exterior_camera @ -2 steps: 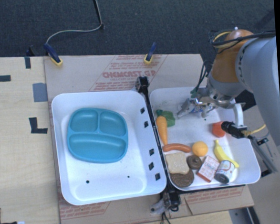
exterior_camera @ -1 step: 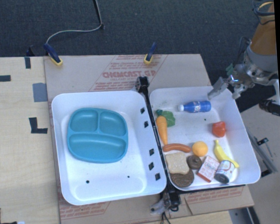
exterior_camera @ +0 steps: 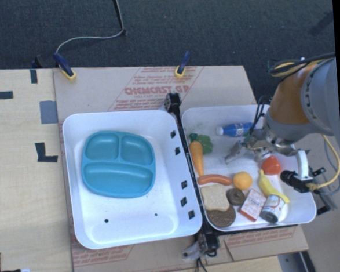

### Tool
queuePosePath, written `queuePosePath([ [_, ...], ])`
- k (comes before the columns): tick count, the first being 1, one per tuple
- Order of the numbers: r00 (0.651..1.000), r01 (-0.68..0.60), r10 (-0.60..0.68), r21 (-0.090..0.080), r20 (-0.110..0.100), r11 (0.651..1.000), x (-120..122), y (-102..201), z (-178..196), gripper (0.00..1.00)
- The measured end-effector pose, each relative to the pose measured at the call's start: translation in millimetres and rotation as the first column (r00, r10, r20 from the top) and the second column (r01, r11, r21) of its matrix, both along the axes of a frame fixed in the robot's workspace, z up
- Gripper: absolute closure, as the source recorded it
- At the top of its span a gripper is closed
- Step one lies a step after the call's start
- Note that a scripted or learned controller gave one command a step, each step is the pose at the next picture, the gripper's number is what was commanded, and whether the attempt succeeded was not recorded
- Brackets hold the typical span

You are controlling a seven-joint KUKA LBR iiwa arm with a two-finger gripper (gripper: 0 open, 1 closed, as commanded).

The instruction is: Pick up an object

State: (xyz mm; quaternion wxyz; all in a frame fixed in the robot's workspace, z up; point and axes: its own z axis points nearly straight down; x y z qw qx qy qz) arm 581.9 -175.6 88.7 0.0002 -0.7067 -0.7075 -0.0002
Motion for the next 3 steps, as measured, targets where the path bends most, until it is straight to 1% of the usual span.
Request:
queuePosePath([
  [1, 1.000, 0.002, -0.002, -0.003, 0.005, 1.000, -66.6, 24.4, -2.0, 0.00],
  [2, 1.000, 0.002, -0.002, -0.004, 0.008, 1.000, -65.5, 23.9, 8.8, 1.00],
  [3, 1.000, -0.001, 0.001, 0.000, 0.000, 1.000, -13.3, 98.5, 95.6, 1.00],
])
